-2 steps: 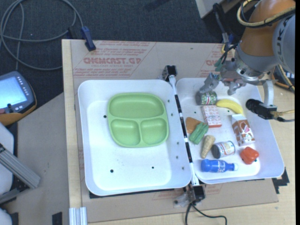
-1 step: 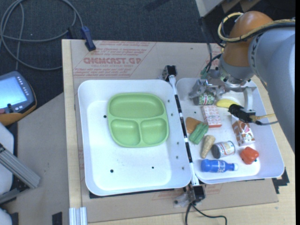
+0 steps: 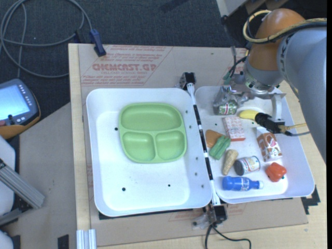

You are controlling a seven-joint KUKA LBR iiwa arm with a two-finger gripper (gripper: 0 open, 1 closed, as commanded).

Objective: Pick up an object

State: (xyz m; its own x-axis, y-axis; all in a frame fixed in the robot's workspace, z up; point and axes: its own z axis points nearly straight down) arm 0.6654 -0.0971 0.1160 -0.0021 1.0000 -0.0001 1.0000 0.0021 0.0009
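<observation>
Claw (image 3: pixel 228 98) over small can (image 3: pixel 226 108), possibly touching, right bin (image 3: pixel 298 183)

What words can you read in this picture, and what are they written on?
"GIGMCAST. G.P" is roughly how the big red print reads on the cardboard sheet under the bins; the letters are blurry, so this is unsure.
Smaller red lines above and below it: too blurred to read.
Small carton in the right bin: red printing, too small to read.
Can, tin and blue bottle: labels unreadable.
</observation>
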